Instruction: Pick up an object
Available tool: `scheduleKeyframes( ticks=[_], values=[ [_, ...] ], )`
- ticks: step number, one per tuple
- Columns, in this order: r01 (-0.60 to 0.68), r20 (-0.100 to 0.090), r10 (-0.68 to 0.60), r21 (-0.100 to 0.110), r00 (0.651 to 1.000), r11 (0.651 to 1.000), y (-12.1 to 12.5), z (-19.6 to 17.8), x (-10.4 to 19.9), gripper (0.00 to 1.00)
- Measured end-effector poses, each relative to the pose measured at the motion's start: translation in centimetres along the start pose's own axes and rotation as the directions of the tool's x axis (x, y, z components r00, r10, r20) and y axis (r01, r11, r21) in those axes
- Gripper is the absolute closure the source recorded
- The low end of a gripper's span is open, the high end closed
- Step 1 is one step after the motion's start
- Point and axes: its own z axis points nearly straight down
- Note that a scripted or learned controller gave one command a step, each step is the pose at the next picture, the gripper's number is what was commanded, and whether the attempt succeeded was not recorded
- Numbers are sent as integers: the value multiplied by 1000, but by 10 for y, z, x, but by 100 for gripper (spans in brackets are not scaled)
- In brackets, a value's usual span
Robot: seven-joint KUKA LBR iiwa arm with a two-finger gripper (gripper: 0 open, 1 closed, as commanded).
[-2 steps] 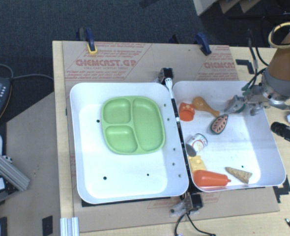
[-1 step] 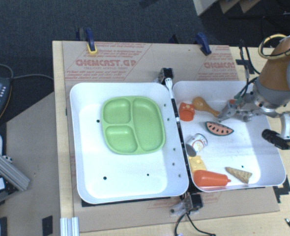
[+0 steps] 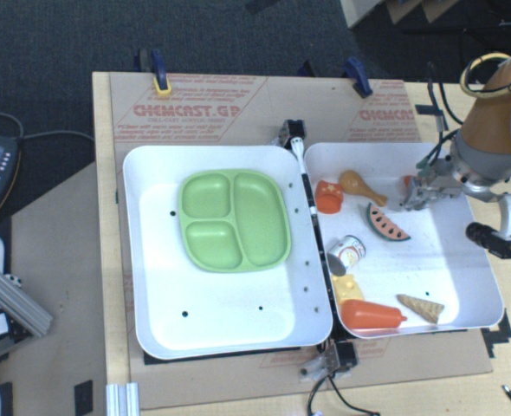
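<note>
Gripper point(image 3: 417, 191): low over the right bin's point(image 3: 472, 271) far side; its grip cannot be told, nothing seen held.
Left bin point(image 3: 152, 258): a green divided plate point(image 3: 235, 219).
Right bin: red cup point(image 3: 328, 197), tan drumstick point(image 3: 361, 185), watermelon slice point(image 3: 387, 224) just beside the gripper, tin can point(image 3: 348, 251), yellow piece point(image 3: 346, 286), orange carrot point(image 3: 372, 315), tan wedge point(image 3: 421, 306).
</note>
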Motion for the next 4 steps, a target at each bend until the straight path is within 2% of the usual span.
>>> scheduleKeyframes(
  ticks=[2,3,4],
  values=[
    [0,2,0,-5,1000,1000,4,-116,10,100],
    [0,2,1,-3,1000,1000,5,-130,10,100],
    [2,-2,-2,4,1000,1000,-15,-140,62,100]
  ],
)
